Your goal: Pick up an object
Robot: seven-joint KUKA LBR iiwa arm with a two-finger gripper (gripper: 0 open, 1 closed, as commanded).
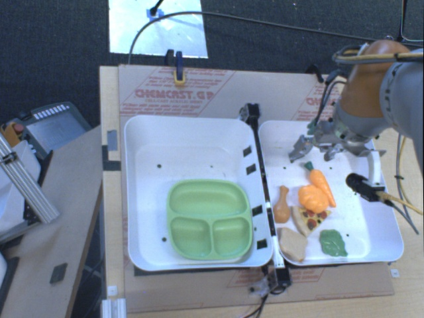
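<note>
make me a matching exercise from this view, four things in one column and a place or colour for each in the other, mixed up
Things:
1. divided plate
2. carrot
3. leafy green piece
4. claw

Places or colours:
A. orange, in the right bin, just below the claw
B. pale green, in the left bin
C. over the upper part of the right bin
D. dark green, near the right bin's front edge

Pairs: 1-B, 2-A, 3-D, 4-C
</note>
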